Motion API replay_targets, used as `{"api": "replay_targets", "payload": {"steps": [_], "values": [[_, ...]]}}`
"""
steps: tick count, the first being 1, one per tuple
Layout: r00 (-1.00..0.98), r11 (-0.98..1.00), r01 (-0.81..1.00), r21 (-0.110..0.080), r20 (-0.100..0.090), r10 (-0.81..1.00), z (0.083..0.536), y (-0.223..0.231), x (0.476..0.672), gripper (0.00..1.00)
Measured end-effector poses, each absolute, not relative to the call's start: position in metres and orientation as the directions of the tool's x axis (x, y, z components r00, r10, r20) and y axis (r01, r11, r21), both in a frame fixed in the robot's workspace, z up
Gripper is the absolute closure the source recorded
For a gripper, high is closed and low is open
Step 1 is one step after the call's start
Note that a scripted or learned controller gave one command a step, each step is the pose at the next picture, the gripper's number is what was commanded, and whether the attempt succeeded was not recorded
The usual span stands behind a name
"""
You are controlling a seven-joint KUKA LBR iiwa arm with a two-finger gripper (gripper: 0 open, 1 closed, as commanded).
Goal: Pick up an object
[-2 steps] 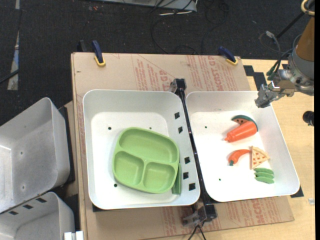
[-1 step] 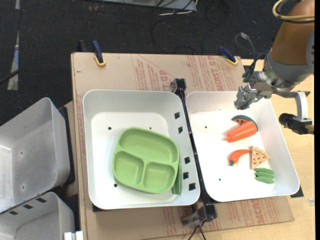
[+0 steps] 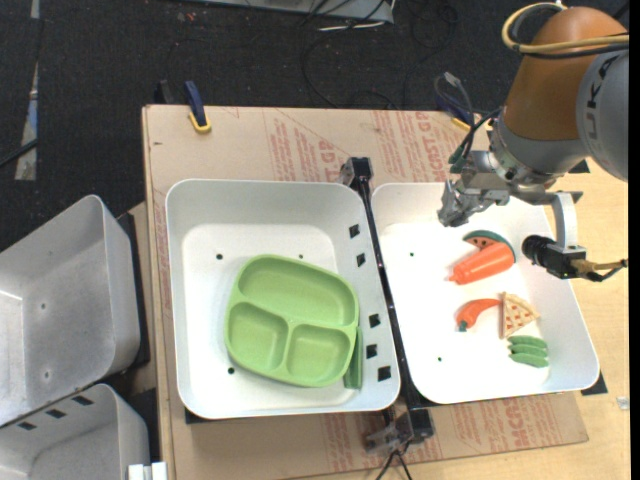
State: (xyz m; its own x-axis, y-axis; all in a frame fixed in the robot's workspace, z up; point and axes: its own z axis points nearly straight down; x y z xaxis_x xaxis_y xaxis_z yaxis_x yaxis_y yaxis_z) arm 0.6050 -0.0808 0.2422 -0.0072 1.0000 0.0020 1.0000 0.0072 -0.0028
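Note:
In the right bin (image 3: 420, 358) lie a watermelon slice (image 3: 487, 239), an orange carrot (image 3: 483, 263), a small orange pepper (image 3: 476, 311), a pizza slice (image 3: 516, 314) and a green pea pod (image 3: 529, 350). My gripper (image 3: 456, 211) hangs over the bin's far part, just left of and above the watermelon slice. Nothing shows between its fingers. A green divided plate (image 3: 292, 320) lies in the left bin (image 3: 200, 228).
A row of black clips (image 3: 372, 268) runs along the divide between the two bins. Two more white bins (image 3: 55, 308) stand off the bench at the left. Clamps (image 3: 197, 108) sit at the cardboard's far edge.

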Motion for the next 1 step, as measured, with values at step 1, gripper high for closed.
{"api": "replay_targets", "payload": {"steps": [1], "values": [[-0.007, 0.007, 1.000, -0.001, 0.001, 1.000, 0.2387, -0.0323, 0.6101, 1.00]]}}
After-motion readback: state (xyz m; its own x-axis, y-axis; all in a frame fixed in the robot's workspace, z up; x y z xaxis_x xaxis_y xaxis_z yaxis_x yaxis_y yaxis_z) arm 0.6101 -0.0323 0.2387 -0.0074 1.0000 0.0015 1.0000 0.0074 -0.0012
